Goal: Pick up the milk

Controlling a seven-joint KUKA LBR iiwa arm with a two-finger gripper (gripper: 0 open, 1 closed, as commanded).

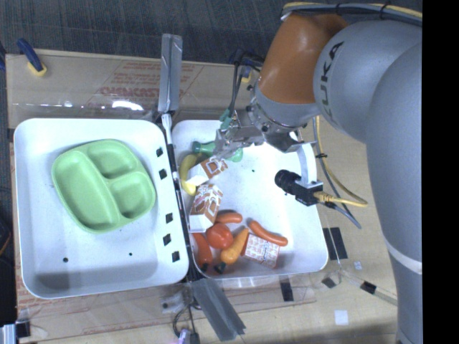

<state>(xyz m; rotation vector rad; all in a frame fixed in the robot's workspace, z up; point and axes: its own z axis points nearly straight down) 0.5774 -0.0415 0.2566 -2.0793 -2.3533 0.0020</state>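
Grey-and-orange arm [344, 70] dominates my view; gripper [228, 143] hangs above a small brown-and-white milk carton [214, 167] in the right white bin [308, 253]; its opening I cannot tell. Carton looks light, crushable; I'd grip its flat sides.

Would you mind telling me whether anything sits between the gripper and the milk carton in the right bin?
Nothing visible blocks it. The gripper hangs over the small carton at the back; the milk carton lies just nearer the camera, top exposed, with a banana beside it.
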